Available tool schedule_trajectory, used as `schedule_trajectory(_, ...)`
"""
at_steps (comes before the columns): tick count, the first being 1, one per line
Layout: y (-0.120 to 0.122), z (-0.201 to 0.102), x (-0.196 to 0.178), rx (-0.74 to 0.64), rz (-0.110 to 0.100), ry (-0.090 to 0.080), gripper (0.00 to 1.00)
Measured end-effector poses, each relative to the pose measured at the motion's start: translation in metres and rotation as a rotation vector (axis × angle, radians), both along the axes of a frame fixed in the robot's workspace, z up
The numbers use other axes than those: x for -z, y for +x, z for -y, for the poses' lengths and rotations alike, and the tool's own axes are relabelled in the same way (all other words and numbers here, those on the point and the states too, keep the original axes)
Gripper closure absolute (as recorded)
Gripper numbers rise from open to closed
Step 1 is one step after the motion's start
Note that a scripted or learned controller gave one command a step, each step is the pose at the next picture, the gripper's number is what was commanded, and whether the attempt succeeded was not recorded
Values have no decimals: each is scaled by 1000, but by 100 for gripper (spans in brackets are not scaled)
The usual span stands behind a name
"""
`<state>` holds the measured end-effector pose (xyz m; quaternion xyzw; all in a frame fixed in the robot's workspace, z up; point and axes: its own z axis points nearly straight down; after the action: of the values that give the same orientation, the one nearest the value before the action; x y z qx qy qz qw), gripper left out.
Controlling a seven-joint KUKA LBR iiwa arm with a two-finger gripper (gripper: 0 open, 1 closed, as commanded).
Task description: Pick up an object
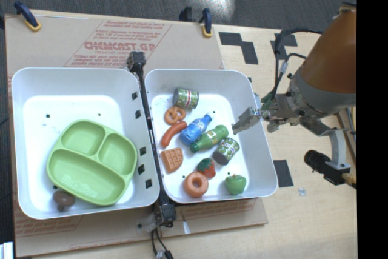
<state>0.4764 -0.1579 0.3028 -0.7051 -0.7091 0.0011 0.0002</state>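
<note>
Arm's in from the right edge of the bench, hand (247,119) poking over the right wall of the right bin (262,148), nothing gripped that I can see; can't tell if the tips are spread or pressed together, too small & dark from here. Stuff to pick is all in that right bin, packed tight toward its middle: blue bottle (197,128) touching the green bottle (210,138), a small can (226,150) just beside that, another can (186,97) near the far wall, pretzel (174,114), hot dog (172,133), waffle (171,159), donut (196,184) & green apple (235,183) by the near wall. Left bin just has a green divided plate (91,162) w/ a brown lump (62,198) at its near corner. Risks, imo: the pile's so crowded a grab prob closes on two things or shoves a neighbour aside; bottles & cans are round, likely to roll or squirt out; and coming in this low at the rim, the hand could clip the bin wall.
</note>
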Motion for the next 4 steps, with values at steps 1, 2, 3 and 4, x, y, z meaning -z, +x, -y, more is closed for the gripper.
schedule_trajectory(1,77,53,157,0,-6,2,0)
schedule_trajectory(2,144,37,212,-2,-2,1,0)
schedule_trajectory(3,145,37,201,-5,-1,1,100)
schedule_trajectory(4,134,35,129,2,2,1,100)
